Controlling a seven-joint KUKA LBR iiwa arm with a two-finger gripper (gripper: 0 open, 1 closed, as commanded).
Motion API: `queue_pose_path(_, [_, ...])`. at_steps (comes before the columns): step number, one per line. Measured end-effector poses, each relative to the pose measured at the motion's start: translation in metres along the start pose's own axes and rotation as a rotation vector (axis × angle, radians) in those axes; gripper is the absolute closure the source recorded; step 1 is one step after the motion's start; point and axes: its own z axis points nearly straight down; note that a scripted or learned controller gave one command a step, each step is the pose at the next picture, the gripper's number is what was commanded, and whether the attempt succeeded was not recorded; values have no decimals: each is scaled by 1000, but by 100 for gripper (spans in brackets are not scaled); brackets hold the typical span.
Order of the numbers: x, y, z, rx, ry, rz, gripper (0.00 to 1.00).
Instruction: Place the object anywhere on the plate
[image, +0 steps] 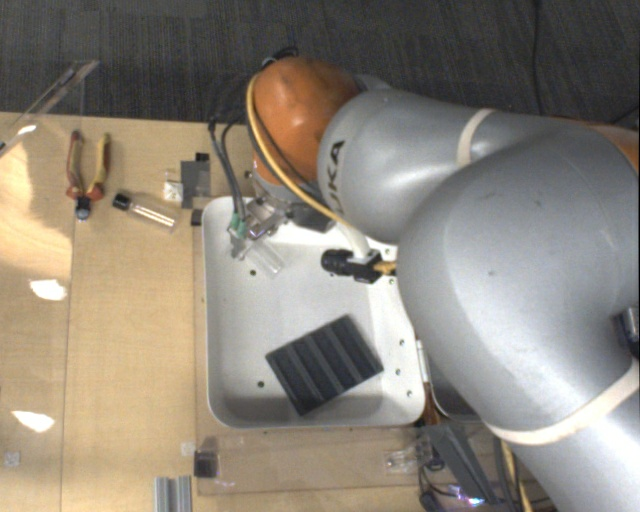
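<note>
Grey arm (520, 250) bulked nearest the lens, hiding the right bin and part of the white bin (225, 390). Its gripper (245, 235) hung at the bin's far left corner, too small and blurred to read. A dark ribbed plate (324, 364) lay near the bin's front, long axis slanting up to the right.

Wooden bench (110, 340) fills left + lower frame, w/ glare patches along left edge. White bin (225, 390) sits on it, centre frame. Upper left: red-handled pliers (86, 170); just right of them a small clear vial w/ black cap (145, 209); then a small dark bracket (195, 178) near bin's upper-left corner. Bottom: small dark block (206, 463), ribbed metal piece (173, 493) at the edge.
</note>
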Motion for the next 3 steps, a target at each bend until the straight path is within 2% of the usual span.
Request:
queue_pose_path(1, [8, 2, -106, -5, -3, -221, 100])
queue_pose_path(3, [8, 5, -130, -19, -6, -220, 100])
